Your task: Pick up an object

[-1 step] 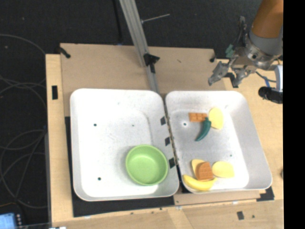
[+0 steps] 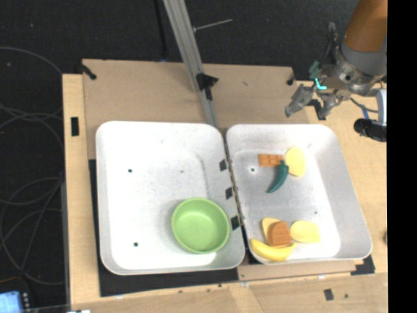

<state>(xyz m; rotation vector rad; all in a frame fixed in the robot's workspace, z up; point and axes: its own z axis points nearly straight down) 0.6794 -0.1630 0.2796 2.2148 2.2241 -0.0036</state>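
1. The green bowl [image 2: 201, 224] is round, smooth and plastic-looking; it sits in the left bin [image 2: 130, 149], in the corner nearest the right bin [image 2: 339, 201].
2. The right bin holds a teal pepper [image 2: 278, 177] touching a pale yellow piece [image 2: 295, 161], an orange block [image 2: 269, 160], a banana [image 2: 270, 250] and a brown slice [image 2: 279, 234].
3. The tool [image 2: 310, 102] hovers beyond the right bin's far rim, above the tabletop [image 2: 150, 93]; its fingers look spread, pinching nothing.

In the right bin [image 2: 339, 175], at about 12 o'clock, a small orange block [image 2: 270, 160] lies flat, touching a pale yellow fruit [image 2: 295, 161] and a dark green pepper [image 2: 279, 177] that lies slanted below them. At 6 o'clock, a banana [image 2: 270, 251], a brown piece [image 2: 280, 234] and a yellow lemon [image 2: 305, 231] lie together. A green bowl [image 2: 201, 224] stands upright at 5 o'clock of the left bin [image 2: 130, 149].
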